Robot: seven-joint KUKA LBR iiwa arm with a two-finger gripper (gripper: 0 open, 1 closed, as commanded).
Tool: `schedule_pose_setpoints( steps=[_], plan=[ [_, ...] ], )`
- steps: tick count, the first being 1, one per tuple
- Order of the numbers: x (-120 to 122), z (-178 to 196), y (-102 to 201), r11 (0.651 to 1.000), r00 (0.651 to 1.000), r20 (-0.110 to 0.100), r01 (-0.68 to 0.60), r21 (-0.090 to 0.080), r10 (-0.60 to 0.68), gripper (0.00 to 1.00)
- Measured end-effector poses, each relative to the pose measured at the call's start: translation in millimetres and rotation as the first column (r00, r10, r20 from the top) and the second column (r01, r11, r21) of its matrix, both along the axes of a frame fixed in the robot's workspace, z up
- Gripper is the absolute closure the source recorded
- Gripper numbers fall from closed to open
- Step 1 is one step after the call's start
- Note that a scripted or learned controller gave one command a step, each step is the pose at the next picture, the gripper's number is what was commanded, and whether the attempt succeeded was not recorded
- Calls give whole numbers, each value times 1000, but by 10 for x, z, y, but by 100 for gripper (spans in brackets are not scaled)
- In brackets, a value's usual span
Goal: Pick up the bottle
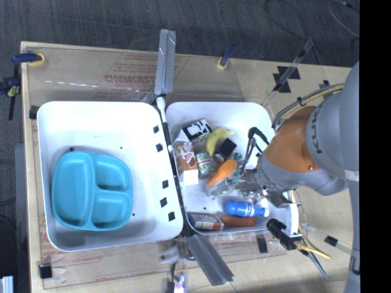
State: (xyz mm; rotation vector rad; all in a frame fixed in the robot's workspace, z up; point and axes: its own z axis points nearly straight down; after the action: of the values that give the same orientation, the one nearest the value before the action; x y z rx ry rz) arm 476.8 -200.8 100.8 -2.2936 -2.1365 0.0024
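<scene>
Hovering over right bin (183, 118), gripper (244, 182) just above blue bottle (244, 209); wrist hides grip state, cannot tell.

- The right bin (241, 112) is holding a tight cluster: a banana (217, 140), a carrot (222, 171), a black block (226, 148) and printed packets (190, 157) are crowding its middle and left.
- The blue bottle (244, 209) is lying on its side near the front wall, with a red sausage-shaped item (239, 221) just beside it, narrowing access from the front.
- The arm's orange band (292, 146) is overhanging the bin's right side, and the gripper (249, 179) is sitting just above the bottle.
- In the left bin (91, 112), a blue divided tray (91, 190) is occupying the front left; the rear floor is lying open.
- A divider (168, 163) is separating the two bins.
</scene>
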Motion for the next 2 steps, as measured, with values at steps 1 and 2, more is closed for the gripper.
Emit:
schedule_pose_setpoints(
  steps=[1, 2],
  plan=[
    [3, -87, -42, 998, 998, 3, -59, -1, 59, 0],
    [7, 9, -37, 998, 998, 2, -63, 0, 63, 100]
  ],
)
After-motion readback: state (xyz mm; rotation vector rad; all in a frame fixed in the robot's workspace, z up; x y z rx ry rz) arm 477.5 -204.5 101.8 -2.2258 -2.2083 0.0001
